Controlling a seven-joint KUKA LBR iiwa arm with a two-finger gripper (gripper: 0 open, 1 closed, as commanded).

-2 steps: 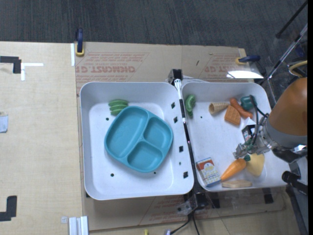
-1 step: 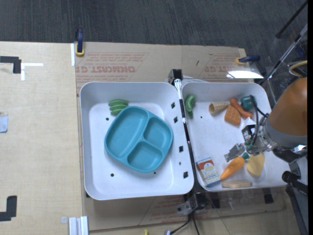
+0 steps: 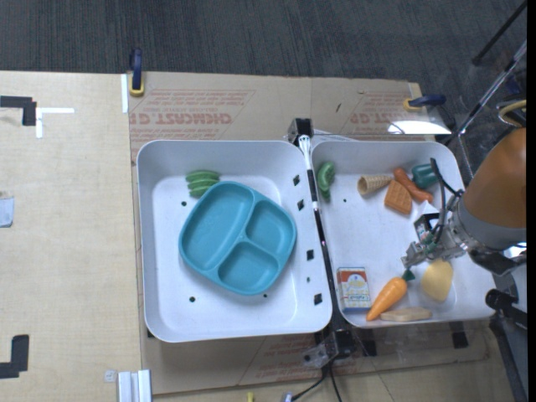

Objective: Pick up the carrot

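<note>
Dark carpet fills the back of the room; nearer, a pale wooden bench (image 3: 67, 249) carries a sheet of printed cardboard (image 3: 218, 111) held by blue clamps, with two shallow white bins on it side by side.

Left bin (image 3: 159, 308): a teal plastic plate (image 3: 239, 238) with three compartments, smooth and rounded, lying at a slant. Small green ribbed piece (image 3: 202, 181) just beyond its far corner.

Right bin (image 3: 335, 166): the carrot (image 3: 387, 297) lies near the front wall, long axis diagonal. Its pointed orange tip aims at the front-left corner; its blunt end, with a small green top, aims up and right toward the tool. Looks like smooth plastic. A small printed carton (image 3: 354, 288) sits just beside its tip, a flat tan oblong (image 3: 406, 314) touches or nearly touches it at the front, and a pale yellow rounded item (image 3: 436, 280) is just to its right.

Tool (image 3: 423, 252) hangs just above the carrot's green end, near the yellow item. Its fingers are a tangle of metal and wire from here; cannot tell how far apart they stand, and nothing is visibly between them.

Far side of this bin: a cone-shaped tan thing (image 3: 374, 183), an orange wedge (image 3: 398, 198), a teal object (image 3: 425, 174) partly behind the arm's cabling, and a green piece (image 3: 324, 174) at the dividing wall.

Arm's orange band (image 3: 502, 182) is cut off by the frame.
</note>
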